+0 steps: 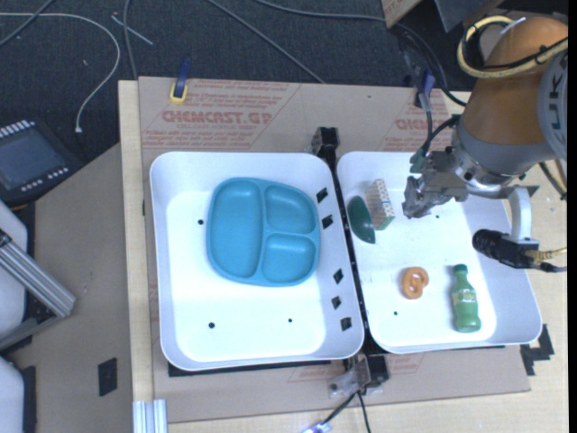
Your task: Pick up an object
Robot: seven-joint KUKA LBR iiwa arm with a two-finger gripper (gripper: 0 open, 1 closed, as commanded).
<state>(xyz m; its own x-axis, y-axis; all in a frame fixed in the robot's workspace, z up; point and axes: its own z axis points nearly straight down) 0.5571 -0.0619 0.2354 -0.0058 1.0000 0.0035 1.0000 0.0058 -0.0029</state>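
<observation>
— While the arm [509, 88] leans in from the right, where exactly is the gripper [420, 198]?

— Over the right bin [505, 332], upper middle, hanging just beside a dark green object [361, 219] and a small pale ridged piece [381, 200] by the bin's left wall.

— Jaws wide or narrow?

— I cannot tell; the tips are a dark cluster from this angle, and nothing shows between them.

— What else sits in that bin?

— An orange ring [414, 282] near the middle, and a green bottle [464, 299] just to its right, lying toward the front edge. Both are well apart from the gripper.

— And the left bin [176, 269]?

— A blue divided plate [262, 231] lies flat in it, toward the back. Black clips [325, 139] join the two bins along the seam.
</observation>
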